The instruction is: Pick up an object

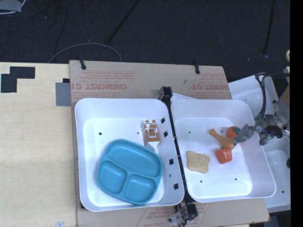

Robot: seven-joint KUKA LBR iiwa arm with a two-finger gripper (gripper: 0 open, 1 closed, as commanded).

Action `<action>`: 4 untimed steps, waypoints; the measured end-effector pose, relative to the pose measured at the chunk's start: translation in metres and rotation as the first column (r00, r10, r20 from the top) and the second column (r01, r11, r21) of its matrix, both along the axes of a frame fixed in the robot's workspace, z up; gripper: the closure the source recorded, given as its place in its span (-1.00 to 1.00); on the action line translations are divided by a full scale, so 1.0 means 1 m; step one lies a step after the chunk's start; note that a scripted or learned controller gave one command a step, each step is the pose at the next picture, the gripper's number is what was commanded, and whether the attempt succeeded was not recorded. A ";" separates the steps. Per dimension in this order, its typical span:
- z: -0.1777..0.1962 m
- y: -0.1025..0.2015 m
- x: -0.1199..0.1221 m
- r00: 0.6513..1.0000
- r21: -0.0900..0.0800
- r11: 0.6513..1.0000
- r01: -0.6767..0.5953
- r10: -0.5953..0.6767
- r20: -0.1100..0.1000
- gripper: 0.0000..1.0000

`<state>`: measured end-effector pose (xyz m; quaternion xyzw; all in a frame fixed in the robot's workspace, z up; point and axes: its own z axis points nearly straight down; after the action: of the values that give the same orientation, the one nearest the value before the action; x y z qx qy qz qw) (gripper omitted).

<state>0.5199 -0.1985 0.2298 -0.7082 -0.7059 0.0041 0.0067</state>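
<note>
In the right bin point(255, 183) a small orange round piece point(231, 132) lies against a tan stick-shaped toy point(219, 137). Just below them is a red block point(224, 155). To their left sits a flat beige piece point(198, 161). My gripper point(243, 134) reaches in from the right edge of this bin and sits right beside the orange piece, low over the bin floor. The gripper's tip hides part of the orange piece. Nothing is visibly lifted.
The left bin point(87, 126) holds a blue divided plate point(129, 170) and a small orange-and-white toy point(151, 131) near the divider point(171, 145). The arm's wrist and cables point(271, 126) hang over the right bin's right rim. Cardboard lies under both bins.
</note>
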 end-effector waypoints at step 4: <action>-0.144 0.002 0.001 1.000 -0.002 1.000 -0.002 0.002 0.012 -1.00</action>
<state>0.5207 -0.1967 0.0855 -0.7076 -0.7066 0.0007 0.0016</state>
